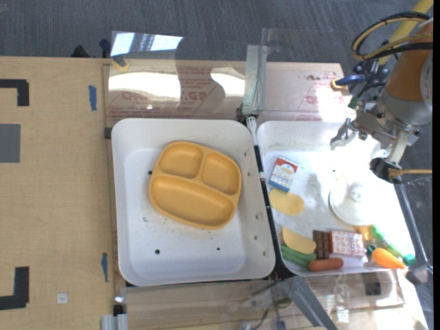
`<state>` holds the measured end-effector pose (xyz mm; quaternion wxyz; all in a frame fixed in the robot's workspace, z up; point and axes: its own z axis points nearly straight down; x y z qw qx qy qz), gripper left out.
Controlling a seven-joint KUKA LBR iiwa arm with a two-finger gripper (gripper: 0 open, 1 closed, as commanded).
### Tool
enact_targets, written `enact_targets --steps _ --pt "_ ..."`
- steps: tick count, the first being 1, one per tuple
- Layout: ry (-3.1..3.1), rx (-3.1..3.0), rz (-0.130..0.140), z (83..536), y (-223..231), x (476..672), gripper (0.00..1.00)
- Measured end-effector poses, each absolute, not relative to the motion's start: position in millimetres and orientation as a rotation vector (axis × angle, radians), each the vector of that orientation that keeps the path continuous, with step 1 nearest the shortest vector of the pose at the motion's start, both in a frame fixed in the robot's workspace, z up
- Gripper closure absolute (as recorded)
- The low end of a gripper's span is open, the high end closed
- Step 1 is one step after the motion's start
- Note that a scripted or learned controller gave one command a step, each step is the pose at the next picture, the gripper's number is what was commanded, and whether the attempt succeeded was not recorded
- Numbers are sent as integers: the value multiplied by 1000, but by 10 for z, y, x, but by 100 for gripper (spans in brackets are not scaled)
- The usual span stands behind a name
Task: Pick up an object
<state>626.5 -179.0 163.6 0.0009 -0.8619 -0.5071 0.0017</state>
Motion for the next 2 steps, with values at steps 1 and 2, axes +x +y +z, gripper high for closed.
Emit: enact_targets --steps 1,2 --pt "-1363 -2830 3 1270 -1977 6665 0" --pt "-608 -3081 3 1331 -2005 6548 0"
